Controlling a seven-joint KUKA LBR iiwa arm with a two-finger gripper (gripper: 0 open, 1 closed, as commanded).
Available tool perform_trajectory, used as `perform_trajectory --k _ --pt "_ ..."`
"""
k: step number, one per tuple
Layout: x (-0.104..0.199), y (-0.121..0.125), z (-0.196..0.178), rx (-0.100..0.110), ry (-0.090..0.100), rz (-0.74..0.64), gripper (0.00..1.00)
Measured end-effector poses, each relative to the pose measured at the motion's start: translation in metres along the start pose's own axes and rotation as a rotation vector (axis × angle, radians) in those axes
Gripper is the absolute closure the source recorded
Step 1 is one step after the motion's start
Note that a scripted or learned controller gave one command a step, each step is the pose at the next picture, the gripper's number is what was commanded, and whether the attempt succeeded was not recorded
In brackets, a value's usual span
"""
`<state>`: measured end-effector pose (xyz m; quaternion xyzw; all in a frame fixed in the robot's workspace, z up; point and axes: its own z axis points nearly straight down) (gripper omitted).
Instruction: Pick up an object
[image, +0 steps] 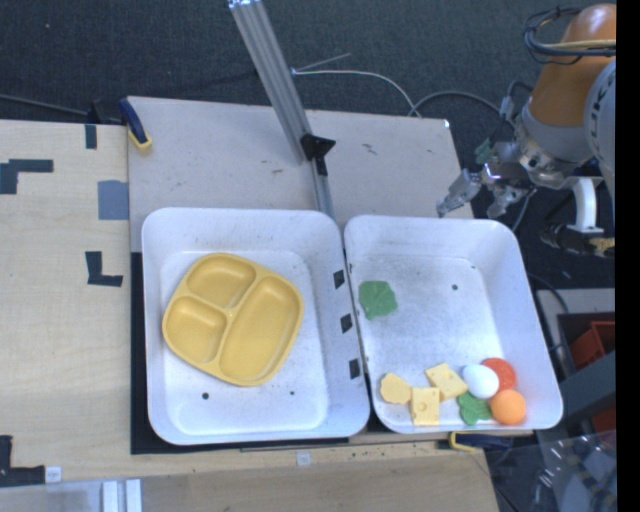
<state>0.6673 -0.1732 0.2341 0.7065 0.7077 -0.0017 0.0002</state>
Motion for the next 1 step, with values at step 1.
perform_trajectory --k 1 --pt "0.0000 0.0000 0.0000 0.000 0.000 0.000 0.00"
